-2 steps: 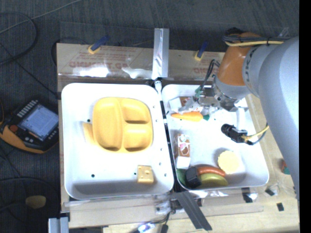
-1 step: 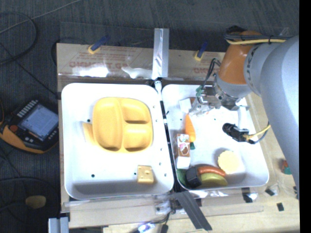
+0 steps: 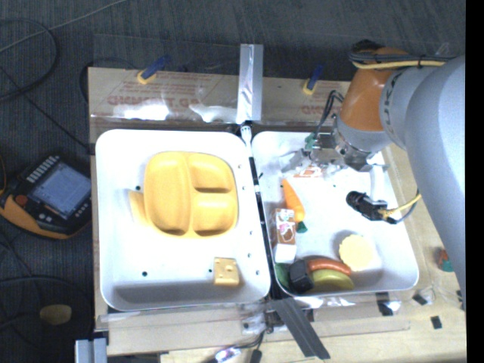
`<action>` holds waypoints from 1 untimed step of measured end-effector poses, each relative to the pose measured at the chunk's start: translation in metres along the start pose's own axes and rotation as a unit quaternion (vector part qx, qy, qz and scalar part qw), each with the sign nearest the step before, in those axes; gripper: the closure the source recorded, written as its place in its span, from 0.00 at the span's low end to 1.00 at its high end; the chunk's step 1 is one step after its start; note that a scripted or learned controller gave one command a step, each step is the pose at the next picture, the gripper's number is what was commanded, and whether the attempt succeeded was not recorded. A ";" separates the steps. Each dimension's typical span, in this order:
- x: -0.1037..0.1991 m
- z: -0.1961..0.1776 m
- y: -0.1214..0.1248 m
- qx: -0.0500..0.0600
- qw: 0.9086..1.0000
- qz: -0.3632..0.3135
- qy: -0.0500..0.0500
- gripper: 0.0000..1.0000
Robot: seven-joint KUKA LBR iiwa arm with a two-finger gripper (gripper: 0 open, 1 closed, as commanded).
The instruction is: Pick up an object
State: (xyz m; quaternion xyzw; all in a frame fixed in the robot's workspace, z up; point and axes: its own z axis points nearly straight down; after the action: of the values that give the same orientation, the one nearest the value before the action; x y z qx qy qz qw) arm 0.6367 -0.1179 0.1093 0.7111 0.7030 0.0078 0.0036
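My gripper hangs low over the back of the right bin, below the arm's orange band. Just in front of it lies a small white and red packet. An orange carrot lies near the bin's left wall, with a small printed box in front of it. A pale round disc rests near the front right. A red, green and black cluster of toy food sits at the front wall. I see nothing held by the gripper.
The left bin holds a yellow compartment tray and a small tan block. A black fitting with a yellow cable hangs over the right bin. A handheld controller lies on the floor at the left.
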 end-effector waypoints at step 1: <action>-0.007 0.018 -0.087 0.004 1.000 -0.018 -0.004 0.00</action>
State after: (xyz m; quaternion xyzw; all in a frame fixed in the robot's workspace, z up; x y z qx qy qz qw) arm 0.5499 -0.1240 0.0898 0.6983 0.7157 0.0024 0.0038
